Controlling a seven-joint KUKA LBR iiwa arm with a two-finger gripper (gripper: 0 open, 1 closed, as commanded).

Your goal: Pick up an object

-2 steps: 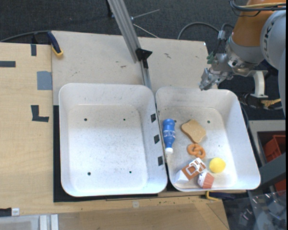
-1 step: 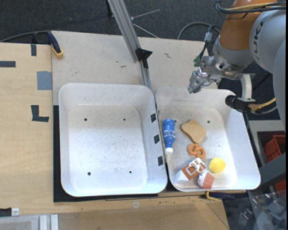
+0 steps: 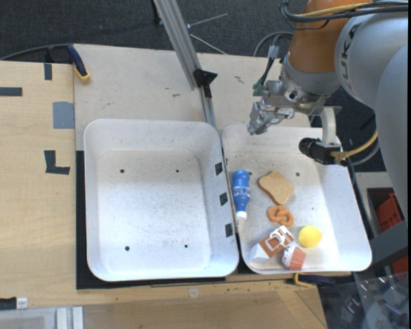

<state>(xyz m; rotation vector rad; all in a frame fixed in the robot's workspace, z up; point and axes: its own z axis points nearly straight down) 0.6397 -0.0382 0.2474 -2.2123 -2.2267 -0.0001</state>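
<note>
Two shallow white bins sit side by side on the surface [image 3: 144,81], their inner walls touching. The left bin [image 3: 96,184] shows a bare speckled floor with four small dark dots. The right bin [image 3: 356,232] holds every loose object, and positions below are given relative to this bin. A blue bottle [image 3: 241,189] with a white cap lies along the bin's left wall, cap toward the near edge. A tan bread slice [image 3: 277,186] lies near the middle of the floor, just beside the bottle. An orange pretzel-shaped piece [image 3: 281,216] lies immediately nearward of the bread slice. A yellow ball [image 3: 310,236] rests toward the near right part of the floor. An orange-and-white carton [image 3: 277,241] lies at the near edge, left of the ball, and a small orange-and-white cup [image 3: 294,256] lies on its side touching the carton. The tool [image 3: 259,125] hangs over the far left corner of the right bin, above its rim and well apart from the objects. Nothing is visible between its fingers, and whether they stand wide or narrow cannot be told. A slanted metal post [image 3: 181,36] crosses the surface beyond the bins.
</note>
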